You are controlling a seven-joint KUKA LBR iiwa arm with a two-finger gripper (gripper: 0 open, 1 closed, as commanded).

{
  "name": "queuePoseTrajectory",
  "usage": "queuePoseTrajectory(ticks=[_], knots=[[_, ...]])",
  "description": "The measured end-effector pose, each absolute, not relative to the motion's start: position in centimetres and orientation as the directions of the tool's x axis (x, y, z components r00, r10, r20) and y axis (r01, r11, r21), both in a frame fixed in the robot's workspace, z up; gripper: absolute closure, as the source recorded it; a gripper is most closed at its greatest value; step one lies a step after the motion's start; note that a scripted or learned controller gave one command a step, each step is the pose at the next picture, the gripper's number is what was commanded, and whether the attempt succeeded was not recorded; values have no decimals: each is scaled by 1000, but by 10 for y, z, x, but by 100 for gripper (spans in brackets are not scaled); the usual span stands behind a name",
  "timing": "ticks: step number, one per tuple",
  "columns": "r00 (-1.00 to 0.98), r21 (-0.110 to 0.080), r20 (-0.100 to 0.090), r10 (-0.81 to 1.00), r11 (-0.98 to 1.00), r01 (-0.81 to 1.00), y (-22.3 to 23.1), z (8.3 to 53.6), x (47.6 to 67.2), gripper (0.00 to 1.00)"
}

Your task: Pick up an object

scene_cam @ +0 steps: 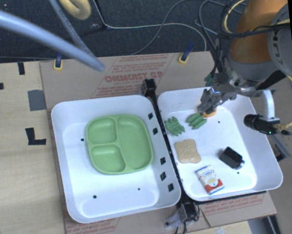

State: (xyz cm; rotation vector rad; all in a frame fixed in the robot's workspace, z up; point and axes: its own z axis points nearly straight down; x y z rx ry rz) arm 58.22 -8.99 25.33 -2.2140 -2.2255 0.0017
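Pincer [209, 103] poised low over carrot toy [202, 117] in right bin [254, 143], evidently approaching a grasp; closure state cannot be determined.

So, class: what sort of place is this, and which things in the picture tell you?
Probably a robotics lab bench for pick-up trials: a grey arm trailing loose cables, two white bins on cardboard, and toy food such as a carrot.

A green divided plate [119, 143] lies in the left white bin [77, 200]. The two bins rest on a brown cardboard sheet [130, 73] with red lettering, spread over the wooden worktop [16, 170]. Black cables [166, 22] trail across the dark floor beyond the worktop's far edge.
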Motion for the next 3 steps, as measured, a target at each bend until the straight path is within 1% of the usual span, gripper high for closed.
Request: queuePoseTrajectory(ticks=[1,2,3], knots=[[-6,-4,1,1000,6,1000,-33,236,576,100],[-6,-2,1,1000,6,1000,16,234,572,100],[-6,-3,1,1000,6,1000,64,224,574,100]])
